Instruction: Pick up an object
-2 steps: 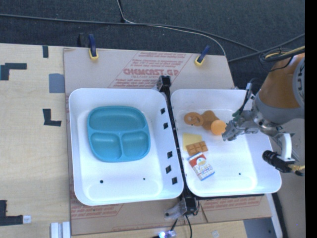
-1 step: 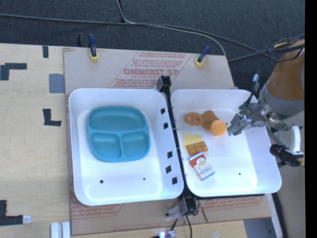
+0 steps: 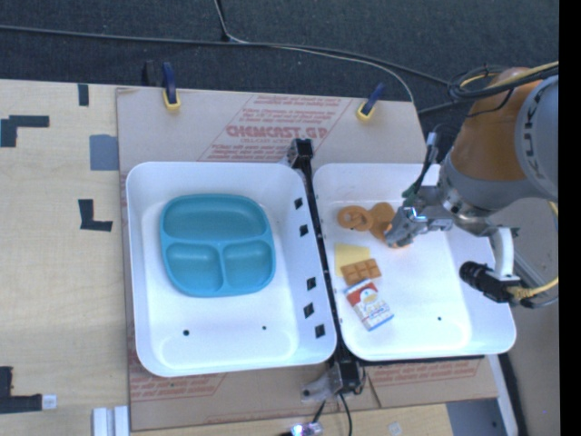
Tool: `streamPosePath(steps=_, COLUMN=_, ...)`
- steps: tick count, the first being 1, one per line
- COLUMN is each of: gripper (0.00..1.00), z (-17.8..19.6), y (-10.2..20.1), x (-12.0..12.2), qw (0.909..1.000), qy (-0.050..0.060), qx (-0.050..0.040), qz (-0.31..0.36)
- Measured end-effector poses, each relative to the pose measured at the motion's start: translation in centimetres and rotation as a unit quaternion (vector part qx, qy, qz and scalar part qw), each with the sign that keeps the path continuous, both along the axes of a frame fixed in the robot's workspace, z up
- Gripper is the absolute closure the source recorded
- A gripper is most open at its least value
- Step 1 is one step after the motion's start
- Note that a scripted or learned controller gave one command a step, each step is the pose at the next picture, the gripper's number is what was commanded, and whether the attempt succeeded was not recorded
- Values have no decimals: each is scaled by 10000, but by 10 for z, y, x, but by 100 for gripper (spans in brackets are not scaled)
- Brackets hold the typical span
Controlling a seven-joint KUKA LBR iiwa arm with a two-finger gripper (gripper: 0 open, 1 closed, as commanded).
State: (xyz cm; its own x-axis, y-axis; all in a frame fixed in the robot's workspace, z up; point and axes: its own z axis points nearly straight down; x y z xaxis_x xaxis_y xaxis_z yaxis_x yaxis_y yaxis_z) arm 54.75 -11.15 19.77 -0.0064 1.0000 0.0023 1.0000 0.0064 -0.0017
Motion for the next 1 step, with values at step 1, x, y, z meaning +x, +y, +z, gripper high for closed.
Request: streamPosePath(steps=1, gripper=100, z=15, y=57, x=-2, qw=10000, qy=-6, qx=0, qz=6)
